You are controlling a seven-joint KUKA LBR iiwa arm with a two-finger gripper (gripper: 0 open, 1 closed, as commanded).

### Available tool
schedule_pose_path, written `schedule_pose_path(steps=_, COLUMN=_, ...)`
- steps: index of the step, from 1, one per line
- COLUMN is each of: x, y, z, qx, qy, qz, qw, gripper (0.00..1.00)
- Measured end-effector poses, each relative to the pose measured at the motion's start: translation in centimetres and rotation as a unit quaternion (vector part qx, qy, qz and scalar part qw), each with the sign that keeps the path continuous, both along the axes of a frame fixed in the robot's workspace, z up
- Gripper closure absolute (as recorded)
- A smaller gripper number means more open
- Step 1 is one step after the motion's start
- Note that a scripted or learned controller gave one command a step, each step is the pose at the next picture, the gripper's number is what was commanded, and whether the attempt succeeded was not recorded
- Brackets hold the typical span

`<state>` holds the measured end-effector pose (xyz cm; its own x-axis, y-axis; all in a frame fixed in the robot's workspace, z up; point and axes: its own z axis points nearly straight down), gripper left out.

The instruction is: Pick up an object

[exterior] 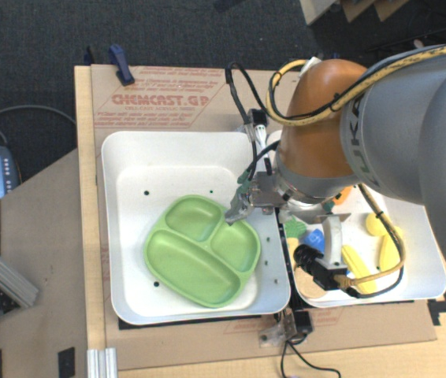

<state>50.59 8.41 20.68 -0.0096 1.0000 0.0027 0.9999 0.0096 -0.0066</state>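
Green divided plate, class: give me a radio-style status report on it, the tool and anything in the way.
Tool at green plate's upper right rim, left bin. Plate flat, not lifted. Arm overhangs right bin's yellow pieces.

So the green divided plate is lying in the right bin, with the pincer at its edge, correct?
Not quite: the camera view shows the green plate in the left bin, not the right one. The pincer is indeed at its edge.
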Motion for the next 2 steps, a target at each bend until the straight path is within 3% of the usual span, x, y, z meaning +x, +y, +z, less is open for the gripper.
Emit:
schedule_pose_path(steps=1, x=-2.9, y=-7.8, z=-2.4, qx=-0.0019, qy=0.001, qz=-0.009, qw=1.0, gripper=0.0)
schedule_pose_path(steps=2, x=3.2, y=-15.4, z=-2.2, qx=-0.004, qy=-0.007, qz=-0.008, qw=0.9999, gripper=0.0)
